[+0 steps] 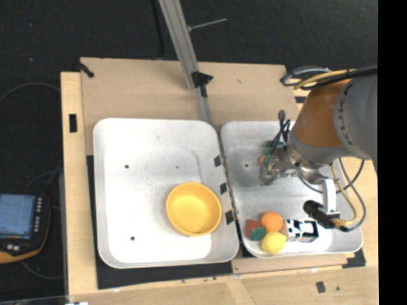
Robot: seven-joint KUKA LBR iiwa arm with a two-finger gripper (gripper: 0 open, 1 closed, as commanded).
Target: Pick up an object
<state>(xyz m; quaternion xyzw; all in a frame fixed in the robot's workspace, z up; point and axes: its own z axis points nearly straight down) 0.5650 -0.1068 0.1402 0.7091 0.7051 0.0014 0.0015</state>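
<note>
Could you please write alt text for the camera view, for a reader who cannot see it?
A grey and orange robot arm reaches from the right over the right white bin, its gripper above the bin floor, away from the small toys clustered at the near edge. A yellow bowl sits in the left bin.

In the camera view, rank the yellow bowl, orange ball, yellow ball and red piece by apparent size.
1. Yellow bowl, clearly largest.
2. Orange ball and yellow ball: look alike, no ranking.
3. Red piece, smallest, though partly hidden by its neighbours.

Even overhead light, soft focus, bins point(114, 170) glaring white.
</note>
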